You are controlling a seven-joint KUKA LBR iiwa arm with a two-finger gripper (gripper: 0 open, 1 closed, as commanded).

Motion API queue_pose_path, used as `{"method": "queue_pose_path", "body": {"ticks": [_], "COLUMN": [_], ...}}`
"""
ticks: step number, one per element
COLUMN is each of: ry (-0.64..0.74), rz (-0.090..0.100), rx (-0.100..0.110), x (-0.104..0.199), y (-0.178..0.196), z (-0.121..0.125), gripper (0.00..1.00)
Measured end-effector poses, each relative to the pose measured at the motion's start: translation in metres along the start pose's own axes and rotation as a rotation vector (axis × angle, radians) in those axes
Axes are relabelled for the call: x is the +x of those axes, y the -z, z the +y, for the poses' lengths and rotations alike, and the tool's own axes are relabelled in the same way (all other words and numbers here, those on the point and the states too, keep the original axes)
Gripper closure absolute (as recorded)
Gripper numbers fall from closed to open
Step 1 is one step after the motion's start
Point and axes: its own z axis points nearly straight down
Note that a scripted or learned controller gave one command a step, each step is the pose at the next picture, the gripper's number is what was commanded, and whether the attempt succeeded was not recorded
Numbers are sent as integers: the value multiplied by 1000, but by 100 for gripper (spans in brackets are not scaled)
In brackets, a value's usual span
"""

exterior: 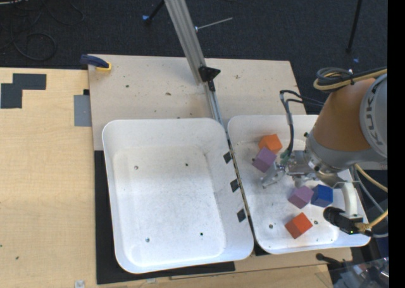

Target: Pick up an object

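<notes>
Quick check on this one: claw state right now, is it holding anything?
Claw: down in the right bin beside the purple block; open or shut cannot be told, no block seen between its fingers.

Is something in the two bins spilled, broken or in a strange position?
Nothing stands out. Five blocks lie loose in the right bin: orange, two purple, blue and red. None is on the rim or outside. The gripper hangs low among them.

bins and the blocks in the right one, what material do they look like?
Left bin and right bin: probably moulded plastic, white, smooth, rounded rims. Orange block, red block, blue block, purple blocks: matte, solid colour, no glare; foam or painted wood, cannot tell which.
</notes>
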Motion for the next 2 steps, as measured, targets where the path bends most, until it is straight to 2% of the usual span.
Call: {"method": "queue_pose_path", "body": {"ticks": [1,2], "ry": [0,0], "rz": [0,0], "rx": [-2,-6], "x": [-8,-8], "y": [-50,-65], "z": [2,3], "gripper": [0,0]}}
